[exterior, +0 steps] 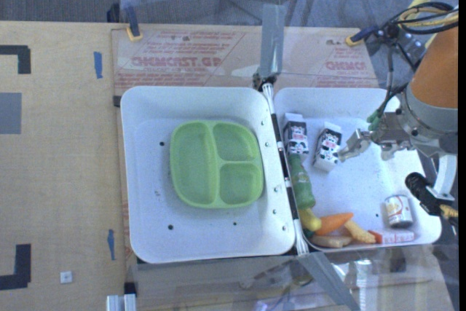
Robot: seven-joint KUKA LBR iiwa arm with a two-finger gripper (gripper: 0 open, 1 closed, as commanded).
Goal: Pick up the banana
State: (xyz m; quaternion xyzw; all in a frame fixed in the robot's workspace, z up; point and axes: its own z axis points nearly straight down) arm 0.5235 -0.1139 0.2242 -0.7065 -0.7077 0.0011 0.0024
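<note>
since the banana lies low in the right bin beside the carrot, the fingers, seemingly empty, their spread unclear, should descend squarely over it.

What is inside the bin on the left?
The left bin holds a green divided plate with three compartments; nothing shows in them. Small dark dots mark the bin's white floor around the plate. Whatever lies under the plate is covered from view.
</note>
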